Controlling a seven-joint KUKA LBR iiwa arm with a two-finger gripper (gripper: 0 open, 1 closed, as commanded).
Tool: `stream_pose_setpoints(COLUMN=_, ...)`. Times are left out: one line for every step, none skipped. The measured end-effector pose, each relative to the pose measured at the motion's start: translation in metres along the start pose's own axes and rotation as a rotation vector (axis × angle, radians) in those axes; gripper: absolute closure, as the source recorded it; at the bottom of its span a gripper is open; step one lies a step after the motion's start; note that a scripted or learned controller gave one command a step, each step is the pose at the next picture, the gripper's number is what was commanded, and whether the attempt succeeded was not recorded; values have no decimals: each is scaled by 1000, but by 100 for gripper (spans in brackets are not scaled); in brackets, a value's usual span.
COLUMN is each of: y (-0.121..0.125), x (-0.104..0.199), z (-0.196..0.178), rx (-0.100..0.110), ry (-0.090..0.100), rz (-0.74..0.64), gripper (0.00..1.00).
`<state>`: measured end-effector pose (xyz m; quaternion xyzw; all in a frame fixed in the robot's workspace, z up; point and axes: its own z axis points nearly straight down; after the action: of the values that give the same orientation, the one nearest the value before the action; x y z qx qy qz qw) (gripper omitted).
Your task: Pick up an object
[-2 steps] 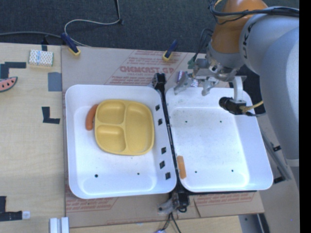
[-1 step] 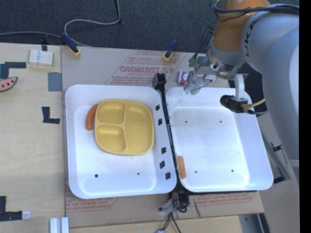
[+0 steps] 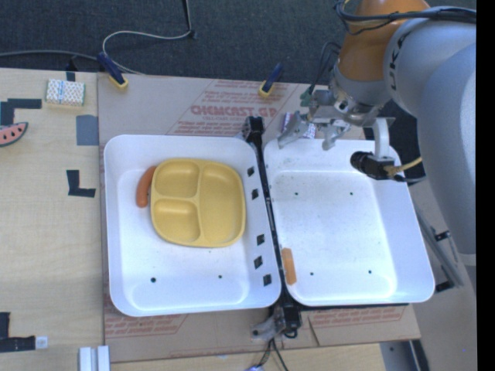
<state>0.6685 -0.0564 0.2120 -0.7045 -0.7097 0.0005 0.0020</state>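
Wooden bench (image 3: 46,230) under a cardboard sheet (image 3: 224,110), dark carpet (image 3: 232,14) behind with a cable (image 3: 147,33) trailing. Two white bins touching: left bin (image 3: 128,284) holding a yellow divided plate (image 3: 199,202) with an orange sausage (image 3: 143,188) against its left edge; right bin (image 3: 402,277) with a small orange carrot piece (image 3: 288,265) by its left wall. Gripper (image 3: 311,134) above the right bin's far rim, fingers spread, holding nothing. Blue-yellow clamps (image 3: 112,69) at the cardboard's far edge.
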Motion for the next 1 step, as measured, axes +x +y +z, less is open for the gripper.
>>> stream_pose_setpoints(y=0, x=1, z=-9, rx=0, ry=2, rz=-1, gripper=100)
